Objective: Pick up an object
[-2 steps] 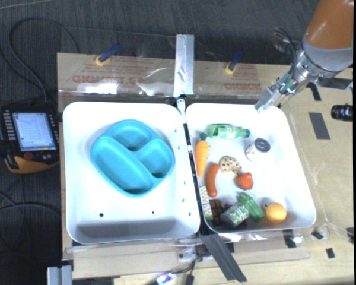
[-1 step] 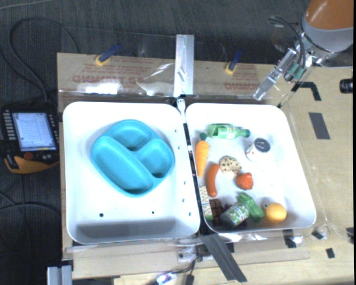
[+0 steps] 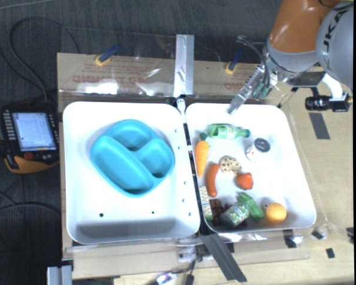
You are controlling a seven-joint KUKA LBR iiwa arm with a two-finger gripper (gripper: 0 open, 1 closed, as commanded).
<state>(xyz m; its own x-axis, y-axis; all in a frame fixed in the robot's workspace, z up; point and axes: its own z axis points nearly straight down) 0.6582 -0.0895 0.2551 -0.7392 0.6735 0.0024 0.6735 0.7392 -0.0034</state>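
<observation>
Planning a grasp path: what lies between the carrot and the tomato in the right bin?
In the camera view, a red sausage and a spotted cookie lie between the carrot and tomato.

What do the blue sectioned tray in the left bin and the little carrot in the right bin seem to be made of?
Blue sectioned tray: probably moulded plastic, smooth with a soft sheen and rounded compartments. Little orange carrot: likely toy plastic, judging by its uniform colour and even surface; too small to be sure.

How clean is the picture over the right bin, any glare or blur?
Camera view: even light, soft shadows; the right bin looks bright but not washed out; carrot and green bottle read sharp; the tool is slightly blurred; glare on the plastic sheet.
</observation>
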